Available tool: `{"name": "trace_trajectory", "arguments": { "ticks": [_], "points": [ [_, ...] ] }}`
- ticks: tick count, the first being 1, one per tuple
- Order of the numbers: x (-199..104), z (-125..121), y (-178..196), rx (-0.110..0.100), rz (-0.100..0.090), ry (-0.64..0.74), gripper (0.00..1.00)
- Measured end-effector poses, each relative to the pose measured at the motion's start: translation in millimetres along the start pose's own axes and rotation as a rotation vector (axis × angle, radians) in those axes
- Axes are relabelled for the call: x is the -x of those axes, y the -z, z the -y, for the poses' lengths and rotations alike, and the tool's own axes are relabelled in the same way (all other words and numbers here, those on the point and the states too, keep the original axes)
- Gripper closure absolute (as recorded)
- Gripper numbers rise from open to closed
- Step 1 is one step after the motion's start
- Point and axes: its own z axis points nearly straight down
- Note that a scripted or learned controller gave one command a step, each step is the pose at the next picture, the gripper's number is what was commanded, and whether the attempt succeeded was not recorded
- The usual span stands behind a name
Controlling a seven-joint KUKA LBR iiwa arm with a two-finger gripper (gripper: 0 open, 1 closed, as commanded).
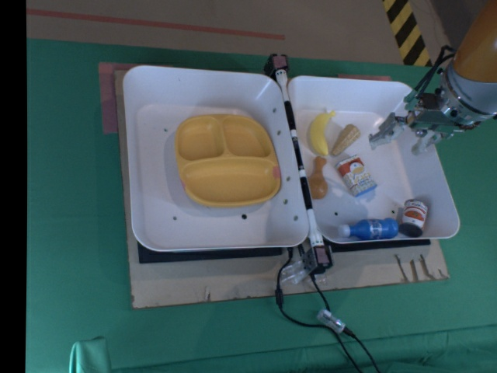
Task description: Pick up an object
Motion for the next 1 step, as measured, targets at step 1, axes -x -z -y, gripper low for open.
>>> {"name": "trace_trajectory", "arguments": {
  "ticks": [1],
  "points": [
    [-0.4, -18.9, -115.9, 0.019, 0.003, -0.001, 0.00]
  ]
}}
